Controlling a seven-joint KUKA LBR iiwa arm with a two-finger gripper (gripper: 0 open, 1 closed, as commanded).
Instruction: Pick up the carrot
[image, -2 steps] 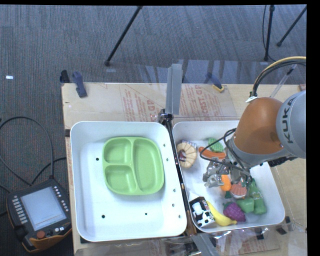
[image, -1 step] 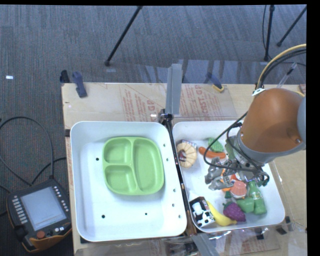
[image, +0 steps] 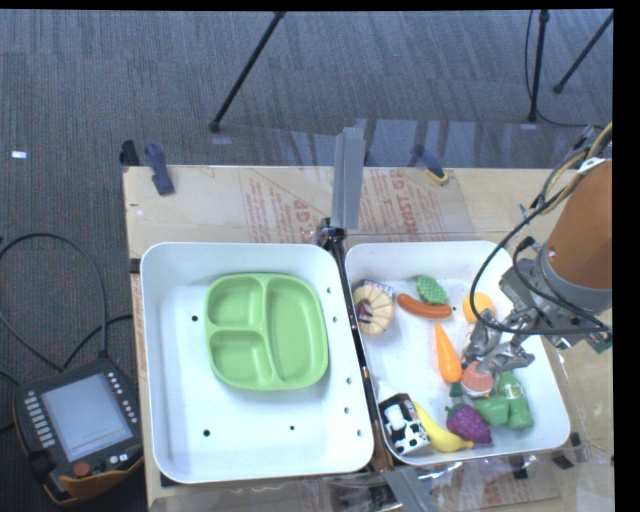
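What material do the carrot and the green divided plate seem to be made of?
The carrot looks like moulded plastic: uniform orange, smooth, with no root texture, so probably a toy. The green divided plate also looks like plastic, with a matte, even pale green and rounded moulded compartment ridges. Neither can be confirmed by sight alone.

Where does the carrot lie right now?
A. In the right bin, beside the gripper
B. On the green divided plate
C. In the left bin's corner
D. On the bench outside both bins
A: the carrot lies on the right bin floor, just left of the gripper.
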